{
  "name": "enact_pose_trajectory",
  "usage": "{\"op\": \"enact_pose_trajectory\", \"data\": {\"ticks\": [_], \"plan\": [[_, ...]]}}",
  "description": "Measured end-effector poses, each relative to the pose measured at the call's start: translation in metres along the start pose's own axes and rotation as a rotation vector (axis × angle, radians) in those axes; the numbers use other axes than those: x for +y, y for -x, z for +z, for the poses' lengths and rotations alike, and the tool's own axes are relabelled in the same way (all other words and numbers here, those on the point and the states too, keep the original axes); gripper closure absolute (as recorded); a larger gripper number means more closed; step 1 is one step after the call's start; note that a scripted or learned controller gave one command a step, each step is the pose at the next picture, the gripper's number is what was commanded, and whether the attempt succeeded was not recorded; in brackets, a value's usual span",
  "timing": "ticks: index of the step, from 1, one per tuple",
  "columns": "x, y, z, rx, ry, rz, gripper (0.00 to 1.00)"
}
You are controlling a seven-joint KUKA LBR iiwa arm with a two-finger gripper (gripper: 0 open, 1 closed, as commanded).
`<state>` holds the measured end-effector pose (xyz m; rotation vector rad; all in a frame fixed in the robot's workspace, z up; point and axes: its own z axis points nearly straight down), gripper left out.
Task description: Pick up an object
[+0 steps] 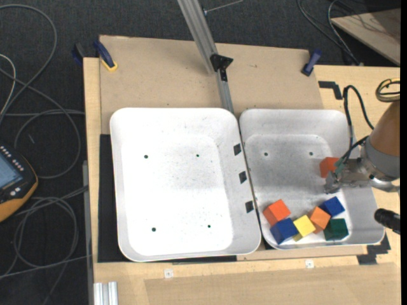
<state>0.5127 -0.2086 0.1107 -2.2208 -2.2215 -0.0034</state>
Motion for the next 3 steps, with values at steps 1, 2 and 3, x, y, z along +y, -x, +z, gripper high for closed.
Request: {"op": "enact_pose_trajectory", "data": {"ticks": [1,2,3], "plan": [[0.005,-0.005,-0.063,-0.004,0.006,-0.002,1.00],[0.017,-0.004,-0.115,-0.005,0.006,-0.002,1.00],[0.018,-0.004,-0.143,-0.003,0.003,-0.001,1.00]]}}
